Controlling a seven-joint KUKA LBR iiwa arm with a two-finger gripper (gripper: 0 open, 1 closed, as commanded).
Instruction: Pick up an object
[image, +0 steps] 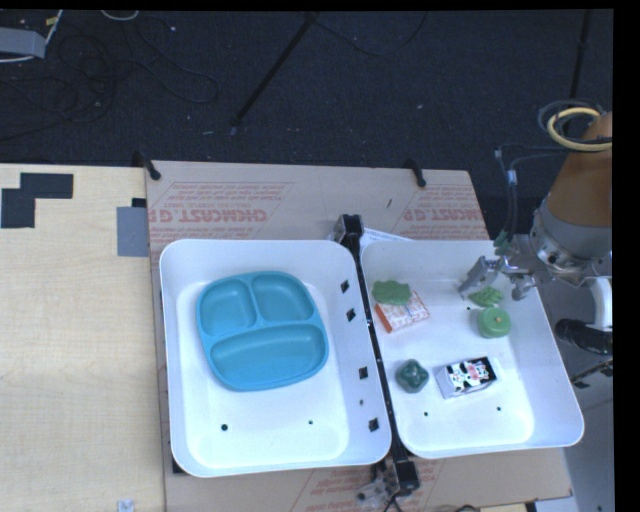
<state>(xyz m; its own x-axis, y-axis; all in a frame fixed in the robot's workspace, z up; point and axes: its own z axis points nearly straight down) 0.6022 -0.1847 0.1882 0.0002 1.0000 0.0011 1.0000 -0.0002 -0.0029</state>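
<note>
My gripper (495, 288) hangs over the far right part of the right bin (556, 428), and its two fingers stand spread, so it is open. A small pale green piece (487, 297) lies just below, between the fingertips; I cannot tell whether they touch it. Right in front of it sits a round green object (494, 323). A black and white packet (469, 376) and a dark green ball (411, 376) lie nearer the front. Near the divider, a green leafy piece (392, 292) rests on a small orange and white card (406, 316).
The left bin (190, 420) holds a blue divided plate (263, 330). A black divider with clips (363, 330) runs between the bins. Both bins rest on a cardboard sheet (250, 205). The arm's grey body (578, 215) rises at the right edge.
</note>
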